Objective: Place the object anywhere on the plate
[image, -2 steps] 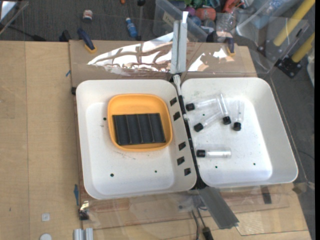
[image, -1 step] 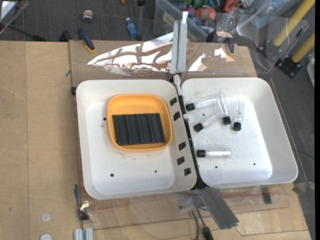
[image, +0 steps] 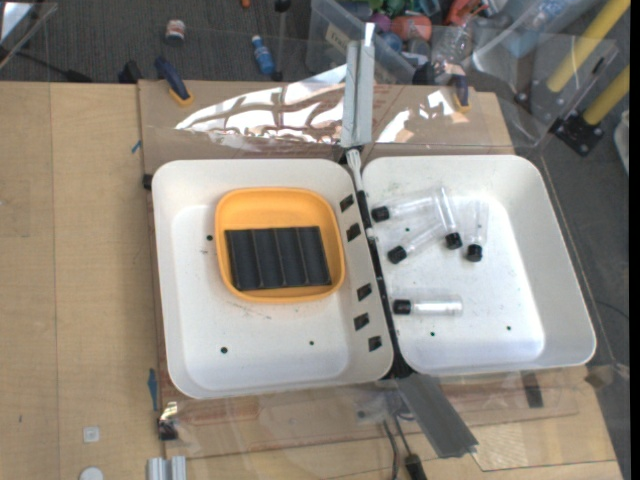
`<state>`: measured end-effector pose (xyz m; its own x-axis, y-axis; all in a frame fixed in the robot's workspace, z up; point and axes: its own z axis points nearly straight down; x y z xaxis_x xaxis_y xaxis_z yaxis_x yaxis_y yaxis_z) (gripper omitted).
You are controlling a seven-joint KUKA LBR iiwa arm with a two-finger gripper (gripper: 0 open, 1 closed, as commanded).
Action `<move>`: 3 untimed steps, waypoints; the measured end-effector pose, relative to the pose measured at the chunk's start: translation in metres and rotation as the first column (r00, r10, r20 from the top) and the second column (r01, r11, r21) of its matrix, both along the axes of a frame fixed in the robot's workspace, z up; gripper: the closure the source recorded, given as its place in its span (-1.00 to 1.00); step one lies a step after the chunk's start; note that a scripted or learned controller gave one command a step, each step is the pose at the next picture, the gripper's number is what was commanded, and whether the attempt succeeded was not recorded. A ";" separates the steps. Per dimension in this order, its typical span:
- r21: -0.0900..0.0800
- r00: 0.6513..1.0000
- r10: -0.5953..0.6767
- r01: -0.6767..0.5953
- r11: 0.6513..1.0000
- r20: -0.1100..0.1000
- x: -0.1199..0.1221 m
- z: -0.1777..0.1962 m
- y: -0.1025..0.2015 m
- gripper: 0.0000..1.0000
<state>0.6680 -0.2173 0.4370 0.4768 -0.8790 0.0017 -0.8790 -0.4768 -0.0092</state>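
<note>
No writing can be read on anything here, and I cannot tell the claw's state. The orange plate [image: 280,204] sits in the left bin [image: 200,353] on the wooden table [image: 70,268], bearing a black ribbed tray [image: 277,257]. Clear vials with black caps [image: 432,228] lie scattered in the right bin [image: 520,338], one vial [image: 428,308] apart near bare floor towards that bin's front edge.

Robotics lab: twin white bins [image: 470,353], parts tub [image: 430,28].
</note>
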 end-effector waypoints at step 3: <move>-0.005 0.640 0.768 -0.768 0.640 -0.003 0.000 -0.001 -0.003 1.00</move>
